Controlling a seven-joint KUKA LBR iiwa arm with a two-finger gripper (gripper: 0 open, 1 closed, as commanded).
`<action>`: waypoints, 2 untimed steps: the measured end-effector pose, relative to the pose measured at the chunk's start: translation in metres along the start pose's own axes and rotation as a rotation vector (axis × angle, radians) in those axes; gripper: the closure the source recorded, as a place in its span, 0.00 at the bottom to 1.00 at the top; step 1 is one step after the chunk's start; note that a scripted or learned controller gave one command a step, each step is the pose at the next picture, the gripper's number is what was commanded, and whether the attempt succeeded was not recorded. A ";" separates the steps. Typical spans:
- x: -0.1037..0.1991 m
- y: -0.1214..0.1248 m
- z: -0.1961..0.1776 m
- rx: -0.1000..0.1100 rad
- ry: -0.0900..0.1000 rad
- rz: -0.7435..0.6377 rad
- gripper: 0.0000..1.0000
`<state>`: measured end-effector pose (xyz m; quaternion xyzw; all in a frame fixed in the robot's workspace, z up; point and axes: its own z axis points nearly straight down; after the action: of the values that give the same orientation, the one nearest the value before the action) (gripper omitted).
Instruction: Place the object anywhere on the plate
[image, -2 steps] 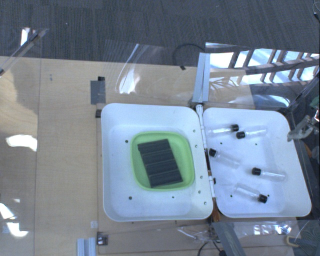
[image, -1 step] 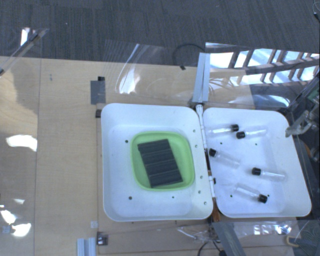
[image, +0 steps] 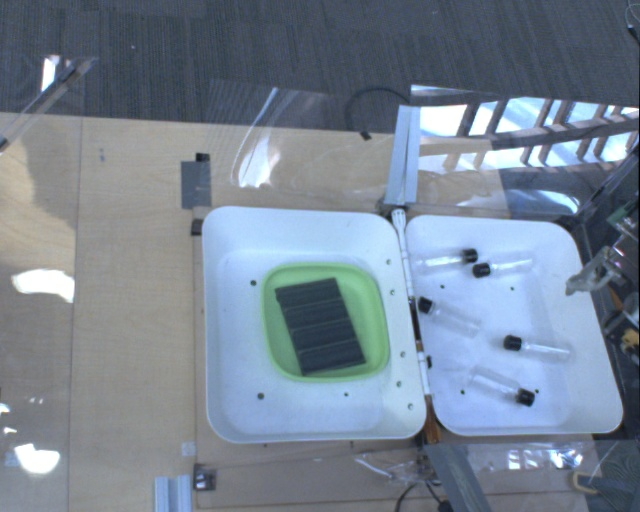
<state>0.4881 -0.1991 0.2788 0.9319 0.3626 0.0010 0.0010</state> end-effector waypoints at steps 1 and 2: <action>-0.002 0.002 -0.003 -0.001 0.001 0.082 0.00; -0.001 0.002 -0.024 -0.003 0.001 0.164 0.00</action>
<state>0.4883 -0.2014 0.3025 0.9585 0.2852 0.0019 0.0022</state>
